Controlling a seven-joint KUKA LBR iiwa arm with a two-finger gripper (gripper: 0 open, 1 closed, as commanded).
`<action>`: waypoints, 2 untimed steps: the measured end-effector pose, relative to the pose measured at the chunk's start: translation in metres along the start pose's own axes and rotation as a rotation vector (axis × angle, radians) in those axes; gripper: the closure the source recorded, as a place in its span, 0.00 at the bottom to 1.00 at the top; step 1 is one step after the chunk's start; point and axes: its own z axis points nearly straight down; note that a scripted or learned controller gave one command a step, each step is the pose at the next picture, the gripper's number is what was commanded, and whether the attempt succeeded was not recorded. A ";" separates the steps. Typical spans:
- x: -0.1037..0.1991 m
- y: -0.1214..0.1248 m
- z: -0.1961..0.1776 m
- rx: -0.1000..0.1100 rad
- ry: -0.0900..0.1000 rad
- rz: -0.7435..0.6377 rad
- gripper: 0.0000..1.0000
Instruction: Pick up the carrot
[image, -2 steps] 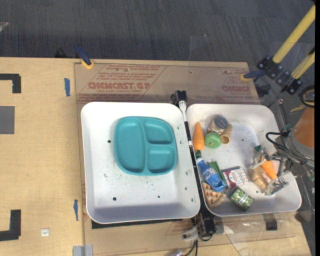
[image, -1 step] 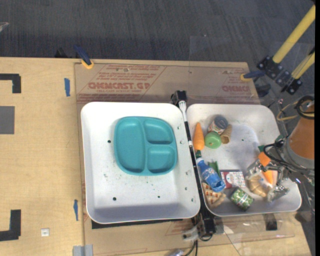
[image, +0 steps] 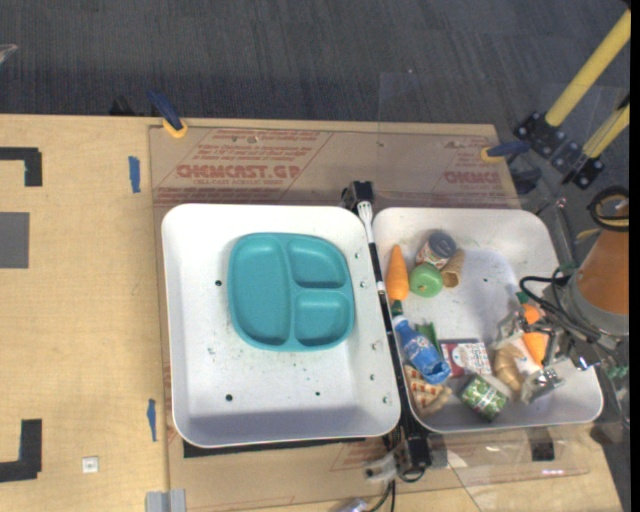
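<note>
The carrot (image: 398, 272) lay in the right bin (image: 500, 225), hard against that bin's left wall, thin end pointing up toward the far rim and the fat end down. A green ball-like fruit (image: 427, 282) sat just beside it on the right, touching or nearly so; a small tin (image: 438, 247) stood a little further up. Below the carrot lay a blue packet (image: 420, 352), close but apart.

The arm (image: 608, 272) came in from the right and the hand (image: 540, 352) was low over the clutter on the bin's right side, well apart from the carrot. Cables and orange bits overlapped it, so whether its fingers were open or closed could not be told, and nothing was clearly seen held.

Handling guess: the carrot looked like a toy (plastic, likely light and stiff, smooth skin so probably a bit slippery). It tapered, so a pinch near the thin end would tend to squeeze it out; the thicker lower half looked the better place, fingers closing across its width. Catch: the bin wall was on one side and the green fruit on the other, so little room for a finger either side. Closing along a slightly turned line, or nudging it off the wall first, seemed the safer bet. Not fragile by the look of it.

The left bin (image: 200, 380) held a teal divided plate (image: 292, 290).
</note>
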 end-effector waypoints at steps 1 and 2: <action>0.003 0.016 -0.001 0.008 -0.004 0.154 0.00; 0.002 0.029 -0.001 0.009 -0.003 0.279 0.00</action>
